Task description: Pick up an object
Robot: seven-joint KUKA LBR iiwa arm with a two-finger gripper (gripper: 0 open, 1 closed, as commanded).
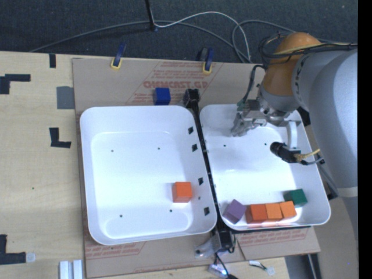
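The grey arm (331,115) with its orange band fills the right side and bends down to the claw (240,127), which hangs over the far end of the right bin (232,161). Whether the claw is wide or narrow cannot be told from above, and nothing shows between its fingers.

The desk (35,173) spreads out to the left of the claw, with a cardboard sheet (139,80) under both bins. The left bin (116,156) lies just left of the claw, across the black divider.

Well toward the near edge from the claw, in the right bin, a row of blocks sits against the near wall: a purple block (234,211), two orange blocks (264,213) touching side by side, a lighter orange block (288,209), and a green block (297,197) at the right end. An orange cube (182,192) lies in the left bin, down and left of the claw. A blue block (162,95) rests on the cardboard, left of the claw and a little farther back.
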